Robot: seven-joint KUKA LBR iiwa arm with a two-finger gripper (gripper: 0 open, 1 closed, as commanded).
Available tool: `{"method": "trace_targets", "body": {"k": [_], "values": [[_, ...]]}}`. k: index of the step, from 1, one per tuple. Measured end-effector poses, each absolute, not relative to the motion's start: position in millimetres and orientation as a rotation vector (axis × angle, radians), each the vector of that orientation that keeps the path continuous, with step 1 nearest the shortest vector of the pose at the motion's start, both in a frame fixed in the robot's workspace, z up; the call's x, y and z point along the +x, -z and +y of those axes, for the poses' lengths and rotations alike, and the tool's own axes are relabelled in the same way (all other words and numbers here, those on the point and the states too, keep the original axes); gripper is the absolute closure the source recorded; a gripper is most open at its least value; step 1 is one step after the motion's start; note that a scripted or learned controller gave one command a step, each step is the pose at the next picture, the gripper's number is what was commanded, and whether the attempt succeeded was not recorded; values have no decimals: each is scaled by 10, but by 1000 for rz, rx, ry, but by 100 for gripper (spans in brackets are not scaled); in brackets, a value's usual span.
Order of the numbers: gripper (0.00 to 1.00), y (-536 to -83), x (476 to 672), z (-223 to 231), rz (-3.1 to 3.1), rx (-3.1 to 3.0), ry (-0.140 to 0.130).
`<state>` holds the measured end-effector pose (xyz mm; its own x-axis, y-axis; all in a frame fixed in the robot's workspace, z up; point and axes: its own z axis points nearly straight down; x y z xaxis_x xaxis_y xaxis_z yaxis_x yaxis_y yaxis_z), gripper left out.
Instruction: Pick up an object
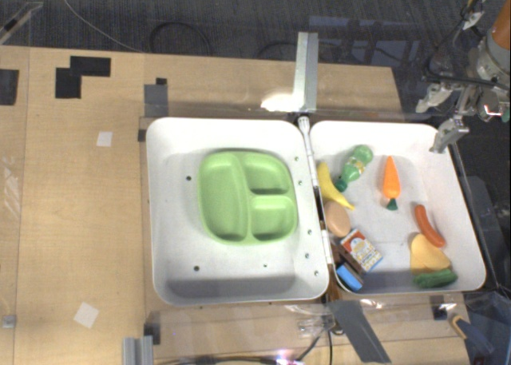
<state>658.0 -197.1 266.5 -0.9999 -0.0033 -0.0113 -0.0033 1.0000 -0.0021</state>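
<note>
Camera view: carrot (390, 179) below-left of claw (447, 133) (apart)

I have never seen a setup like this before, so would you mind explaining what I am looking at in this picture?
A single camera fixed above a bench looks down at a slant. Two shallow white bins sit side by side. The left bin holds a green divided tray. The right bin holds toy food: a banana, a green bottle, a carrot, a sausage, a small printed box and a few more pieces. The machine at the top right is a robot arm whose gripper hangs over the right bin's far corner, holding nothing. Its job is to pick up one object.
</note>
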Motion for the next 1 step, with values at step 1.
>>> {"method": "trace_targets", "body": {"k": [1], "values": [[0, -1092, 6290, -1962, 3142, -17, -2]]}}
